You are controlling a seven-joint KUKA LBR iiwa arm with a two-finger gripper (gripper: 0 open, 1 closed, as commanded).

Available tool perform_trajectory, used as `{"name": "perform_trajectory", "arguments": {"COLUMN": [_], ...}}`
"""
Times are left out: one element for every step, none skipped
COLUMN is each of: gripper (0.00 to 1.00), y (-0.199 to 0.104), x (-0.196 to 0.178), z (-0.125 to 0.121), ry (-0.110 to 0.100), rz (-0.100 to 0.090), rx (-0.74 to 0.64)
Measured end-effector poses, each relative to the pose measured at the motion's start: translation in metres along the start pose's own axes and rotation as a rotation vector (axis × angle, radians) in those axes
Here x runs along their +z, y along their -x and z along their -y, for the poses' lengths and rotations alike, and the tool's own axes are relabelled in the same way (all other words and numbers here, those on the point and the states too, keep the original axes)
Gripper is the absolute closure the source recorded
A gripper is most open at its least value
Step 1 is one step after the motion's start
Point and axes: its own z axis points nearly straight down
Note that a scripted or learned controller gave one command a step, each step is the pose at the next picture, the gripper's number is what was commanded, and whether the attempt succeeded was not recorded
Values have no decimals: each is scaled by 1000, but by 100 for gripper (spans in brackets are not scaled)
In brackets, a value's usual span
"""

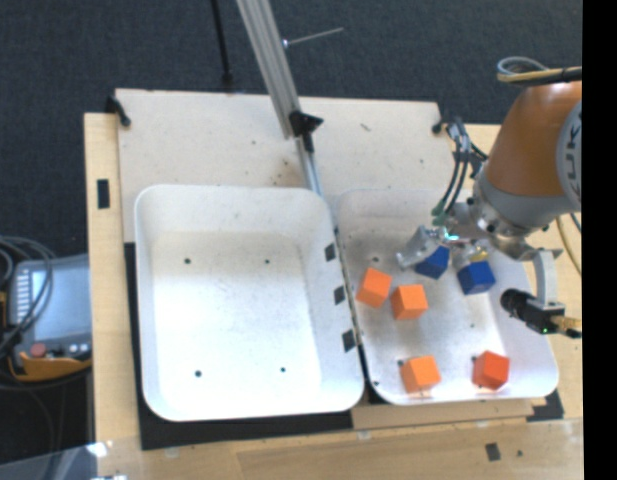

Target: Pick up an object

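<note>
Nearest the camera, along the front wall of the right bin (548, 373), sit two orange cubes: one orange block (420, 373) toward the bin's left front and a redder orange block (491, 370) toward its right front, well apart from each other. Both stand on flat faces, turned slightly askew to the bin's edges; being cubes, they have no clear long axis.

Farther back, near the middle of the same bin, two more orange cubes lie just beside each other: the left cube (374, 287) close to the divider between the bins, the right cube (409, 301) a little nearer the camera, each rotated at a slant.

Behind them are two blue blocks. One blue block (476, 276) lies free on the bin floor, tilted a touch. The other blue block (433, 262) sits right at the jaws of the gripper (428, 251), touching or very nearly touching the metal tips. Whether the jaws are closed on it or merely resting against it cannot be told, nor how wide they stand.

The left bin (168, 213) lies alongside on the tabletop (103, 268), and a slanted aluminium pole (273, 58) rises from the far side between the bins.
</note>
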Motion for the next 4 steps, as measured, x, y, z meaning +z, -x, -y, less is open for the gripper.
{"name": "perform_trajectory", "arguments": {"gripper": [0,0,0,0], "y": [0,-3,-10,-9], "x": [-2,42,87,91], "z": [-1,-4,-1,-6], "ry": [5,0,9,24], "rz": [1,2,1,4], "rx": [1,5,5,3]}}
